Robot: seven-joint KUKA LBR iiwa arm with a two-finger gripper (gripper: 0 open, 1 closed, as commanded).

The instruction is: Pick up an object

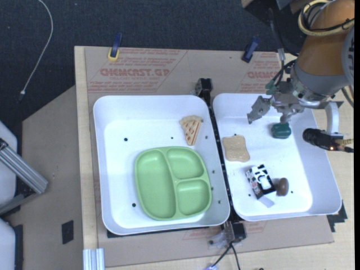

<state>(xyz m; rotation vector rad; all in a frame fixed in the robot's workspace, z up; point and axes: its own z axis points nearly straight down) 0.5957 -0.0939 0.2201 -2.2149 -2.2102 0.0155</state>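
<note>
Gripper (271,109): you see its two fingers spread apart, with nothing between them, above the far end of the right bin (315,204).
Teal object (280,130): just beside the near finger, on the bin floor.
Bread slice (235,148): near the divider.
Black-and-white toy (259,180): touching a brown piece (281,186).
Left bin (109,167): green divided plate (172,182), waffle wedge (191,129).
</note>
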